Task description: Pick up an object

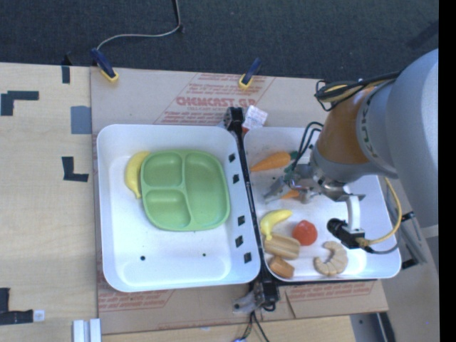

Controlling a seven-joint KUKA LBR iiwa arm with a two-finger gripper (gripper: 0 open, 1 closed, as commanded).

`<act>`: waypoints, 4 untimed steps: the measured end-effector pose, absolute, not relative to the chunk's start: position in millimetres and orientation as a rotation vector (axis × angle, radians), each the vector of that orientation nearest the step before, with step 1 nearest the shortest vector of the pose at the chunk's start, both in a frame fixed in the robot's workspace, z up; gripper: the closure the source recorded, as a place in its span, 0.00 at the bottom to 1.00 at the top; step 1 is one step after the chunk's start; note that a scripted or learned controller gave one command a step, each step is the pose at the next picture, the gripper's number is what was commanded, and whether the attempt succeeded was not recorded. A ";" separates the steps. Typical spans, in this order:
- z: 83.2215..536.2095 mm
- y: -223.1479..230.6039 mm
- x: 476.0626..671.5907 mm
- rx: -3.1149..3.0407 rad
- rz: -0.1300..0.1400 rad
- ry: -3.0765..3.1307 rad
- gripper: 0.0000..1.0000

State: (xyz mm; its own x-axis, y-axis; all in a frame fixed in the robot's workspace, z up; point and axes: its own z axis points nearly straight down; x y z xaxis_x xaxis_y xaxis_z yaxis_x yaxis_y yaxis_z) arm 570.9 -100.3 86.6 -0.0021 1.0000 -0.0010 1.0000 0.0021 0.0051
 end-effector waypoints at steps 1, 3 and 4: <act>86.2 -96.2 608.9 2.216 0.003 2.221 0.00; 85.9 -103.7 662.1 2.240 -0.031 2.229 0.00; 83.4 -102.2 662.8 2.241 -0.035 2.226 0.00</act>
